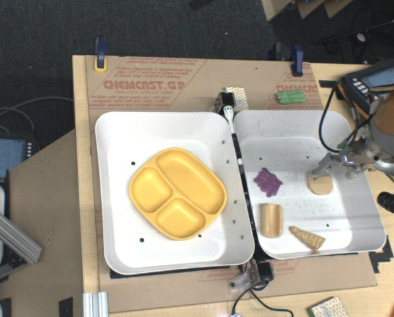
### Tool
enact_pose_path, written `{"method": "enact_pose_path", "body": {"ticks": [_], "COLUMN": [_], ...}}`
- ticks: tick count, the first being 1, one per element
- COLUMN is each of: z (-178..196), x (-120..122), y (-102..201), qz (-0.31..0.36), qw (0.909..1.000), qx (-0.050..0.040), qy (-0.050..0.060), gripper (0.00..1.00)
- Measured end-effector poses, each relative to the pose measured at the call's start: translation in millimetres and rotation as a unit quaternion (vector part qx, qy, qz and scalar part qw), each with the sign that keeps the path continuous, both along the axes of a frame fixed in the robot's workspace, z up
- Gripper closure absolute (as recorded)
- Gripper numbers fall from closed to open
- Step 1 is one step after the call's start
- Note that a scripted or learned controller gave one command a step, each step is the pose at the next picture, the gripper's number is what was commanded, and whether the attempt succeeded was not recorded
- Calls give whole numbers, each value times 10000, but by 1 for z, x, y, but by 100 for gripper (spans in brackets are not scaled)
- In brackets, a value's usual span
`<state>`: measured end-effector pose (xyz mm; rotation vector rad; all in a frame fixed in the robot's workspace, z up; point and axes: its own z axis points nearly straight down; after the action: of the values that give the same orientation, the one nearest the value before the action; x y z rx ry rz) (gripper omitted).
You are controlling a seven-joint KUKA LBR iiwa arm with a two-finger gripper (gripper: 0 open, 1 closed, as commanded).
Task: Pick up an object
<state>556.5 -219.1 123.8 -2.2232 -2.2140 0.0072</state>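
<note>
The right bin [296,137] holds several small items. A purple lump [268,181] lies near its left wall. In front of it rests a tan cylinder [271,220], with a light-brown cone [307,238] on its side to the right. A round beige piece [321,186] sits toward the bin's right side. My gripper [322,172] reaches in from the right and hangs low just above and behind that beige piece, close to touching it. The arm [385,127] stands over the bin's right rim.
The left bin [111,177] carries a yellow three-compartment plate [177,193]. A green item [291,98] lies on the bench behind the right bin. A black cable [324,124] loops over the right bin's far right corner. Blue clamps [100,53] hold the board's back edge.
</note>
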Motion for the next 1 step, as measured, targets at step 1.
{"method": "enact_pose_path", "body": {"ticks": [1], "z": [-41], "x": [69], "y": [31], "qz": [49], "qw": [10000], "qx": [-7], "qy": [-60], "gripper": [0]}}
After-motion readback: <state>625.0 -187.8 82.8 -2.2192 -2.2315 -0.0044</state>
